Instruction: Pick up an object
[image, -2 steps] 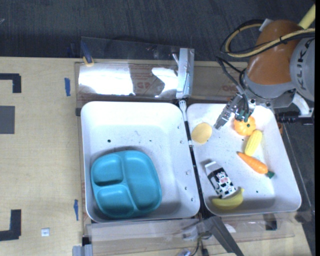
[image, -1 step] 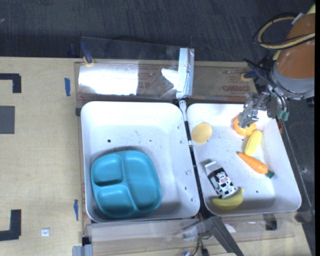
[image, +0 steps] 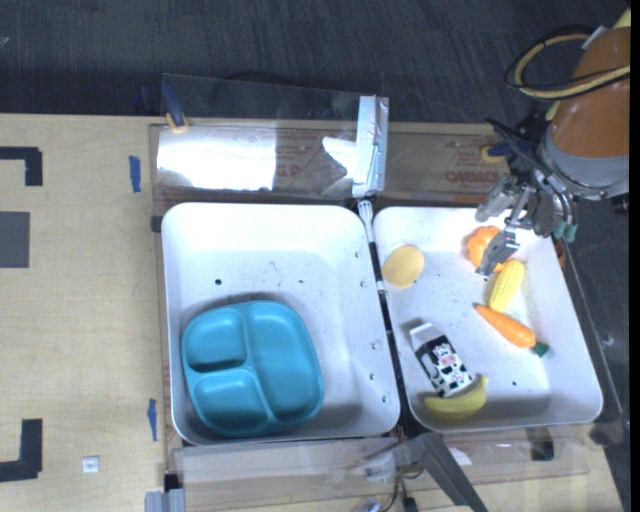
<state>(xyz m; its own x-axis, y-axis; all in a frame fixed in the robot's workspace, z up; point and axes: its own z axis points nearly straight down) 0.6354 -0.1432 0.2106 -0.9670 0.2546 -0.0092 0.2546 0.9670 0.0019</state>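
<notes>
Fingers of the gripper hang slightly apart, clamped on nothing, just over the orange fruit in the right bin's far corner, probably lining up a grab there. Beside it lie a corn cob and a carrot; nearer the divider, a yellow ball, a cow-patterned carton and a banana. The left bin holds a blue divided tray.

Grey arm, orange band
</notes>
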